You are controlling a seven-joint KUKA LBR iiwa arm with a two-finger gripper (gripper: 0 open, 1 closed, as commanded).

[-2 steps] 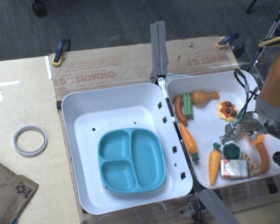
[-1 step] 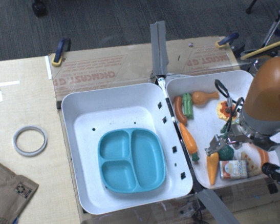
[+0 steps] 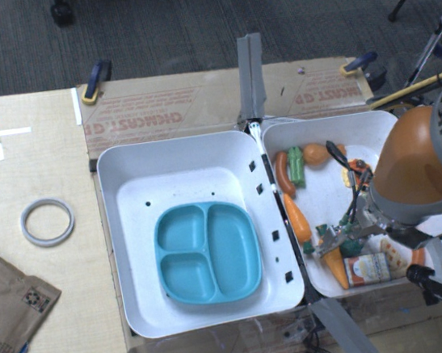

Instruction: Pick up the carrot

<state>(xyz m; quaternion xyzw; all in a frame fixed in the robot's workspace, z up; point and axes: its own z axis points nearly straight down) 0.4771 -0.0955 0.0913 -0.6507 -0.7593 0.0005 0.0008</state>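
**Tool low over the right bin's clutter**

The tool (image 3: 337, 237) hangs low in the right bin (image 3: 384, 118), among crowded toy food; whether it is open or closed, I cannot tell. The carrot (image 3: 296, 218) lies just beside it, along the bin's left wall, likely why the arm (image 3: 414, 157) leans inward. The blue tray (image 3: 209, 251) sits in the left bin (image 3: 130, 225).

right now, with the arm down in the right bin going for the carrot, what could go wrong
1. Wrong grab: the gripper sits low in the crowded right bin, where the carrot lies close beside other toy food, including an orange wedge-shaped piece. It could close on a neighbour instead.
2. Lookalikes: the wedge-shaped piece and a round orange item share the carrot's colour.
3. Wall contact: the carrot lies along the bin's left wall, so a finger might hit the wall or nudge the carrot aside.
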